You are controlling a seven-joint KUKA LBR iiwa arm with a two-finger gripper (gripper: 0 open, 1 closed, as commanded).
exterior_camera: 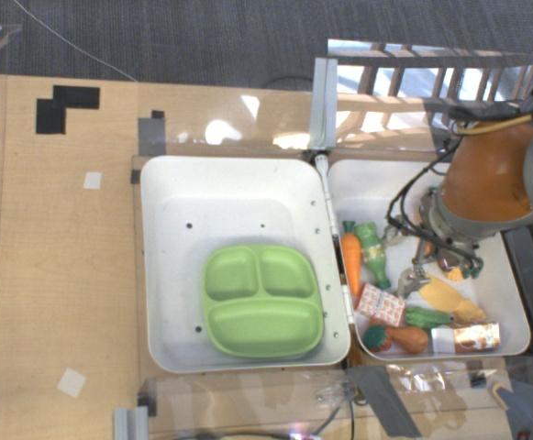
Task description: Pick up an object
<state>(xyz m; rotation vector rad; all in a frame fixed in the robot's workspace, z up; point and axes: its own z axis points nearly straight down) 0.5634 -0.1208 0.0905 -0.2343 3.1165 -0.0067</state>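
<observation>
Presently the gripper (416,278) is seen low in the right bin (516,324); whether its fingers are parted or closed cannot be told. A single item, such as the yellow wedge (446,295) at three o'clock of it, should be centred before closing. Toys are crowded; the left bin (165,246) carries a green tray (262,300)

Toys (404,312) crowd the right bin's (362,186) near half; its far half lies bare beside the arm (491,177)
</observation>
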